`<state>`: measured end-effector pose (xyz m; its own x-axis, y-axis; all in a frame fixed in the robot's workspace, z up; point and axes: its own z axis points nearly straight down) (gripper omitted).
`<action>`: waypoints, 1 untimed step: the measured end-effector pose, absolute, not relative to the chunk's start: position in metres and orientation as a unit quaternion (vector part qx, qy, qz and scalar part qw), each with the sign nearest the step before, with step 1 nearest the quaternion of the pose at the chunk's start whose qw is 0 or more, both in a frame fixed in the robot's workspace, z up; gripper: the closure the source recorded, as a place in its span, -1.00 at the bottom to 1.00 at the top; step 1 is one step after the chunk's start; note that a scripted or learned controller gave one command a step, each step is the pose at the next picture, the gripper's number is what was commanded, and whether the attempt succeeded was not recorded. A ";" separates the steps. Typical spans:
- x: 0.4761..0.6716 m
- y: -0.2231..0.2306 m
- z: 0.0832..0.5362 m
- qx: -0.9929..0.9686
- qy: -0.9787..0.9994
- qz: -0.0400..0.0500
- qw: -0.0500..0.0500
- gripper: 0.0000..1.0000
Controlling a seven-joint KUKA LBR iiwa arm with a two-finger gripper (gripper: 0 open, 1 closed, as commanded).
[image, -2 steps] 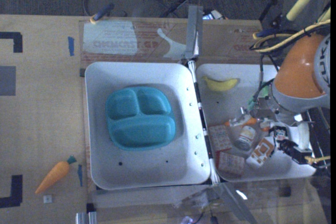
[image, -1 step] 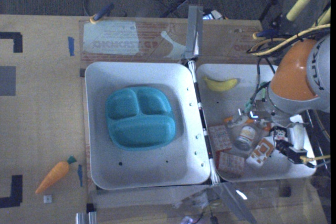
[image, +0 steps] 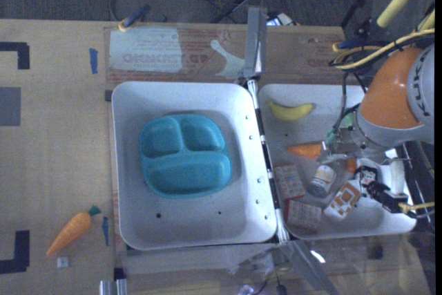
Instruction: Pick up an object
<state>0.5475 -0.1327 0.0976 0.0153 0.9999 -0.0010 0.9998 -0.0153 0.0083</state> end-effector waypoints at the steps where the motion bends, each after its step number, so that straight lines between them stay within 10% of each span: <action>1: 0.634 -0.058 0.232 0.741 0.671 0.000 0.001 1.00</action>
